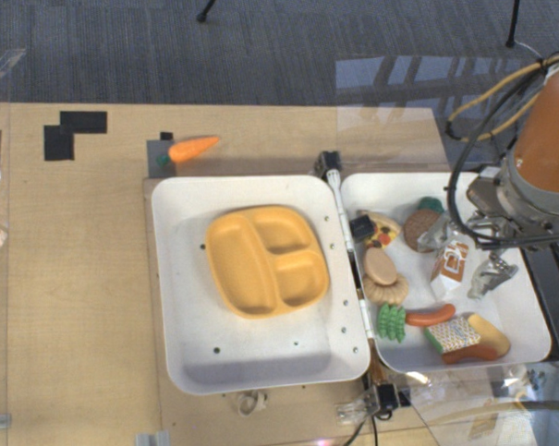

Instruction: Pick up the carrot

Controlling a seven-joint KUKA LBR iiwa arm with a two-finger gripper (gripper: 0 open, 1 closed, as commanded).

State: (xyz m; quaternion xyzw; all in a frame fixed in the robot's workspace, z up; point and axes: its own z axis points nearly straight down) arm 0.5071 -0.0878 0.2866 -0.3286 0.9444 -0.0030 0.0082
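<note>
You are looking first at the nearest thing, the left bin [188, 360], which is carrying a yellow divided plate [265, 261]; the carrot [191, 149] is lying on the bench [69, 273] just beyond that bin's far left corner, outside both bins; the right bin [534, 331] is sitting beside the left bin, crowded with toy food; the gripper [490, 278] is hovering over that right bin, well apart from the carrot; you cannot tell its grip state.
</note>
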